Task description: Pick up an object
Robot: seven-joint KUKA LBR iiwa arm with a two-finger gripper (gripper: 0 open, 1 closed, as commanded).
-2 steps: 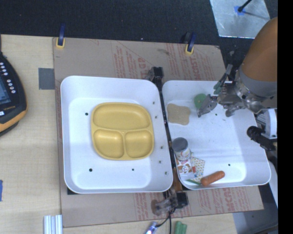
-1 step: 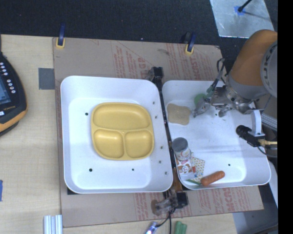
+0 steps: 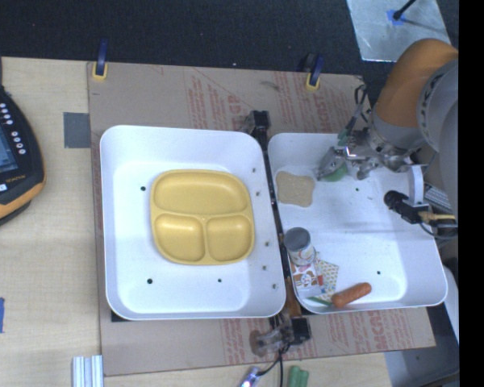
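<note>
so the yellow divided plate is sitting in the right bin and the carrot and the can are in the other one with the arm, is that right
Not quite. The camera view shows the yellow divided plate in the left bin, not the right one. The carrot and the can do lie in the other bin, the right one, where the arm reaches in.

arm: grey casing, rounded
band: orange, broad, curved, above the wrist
wrist: silver metal parts, thin dark cables
gripper: small, metallic, greenish tint at the tip
side fitting: black, by a white strip
</note>
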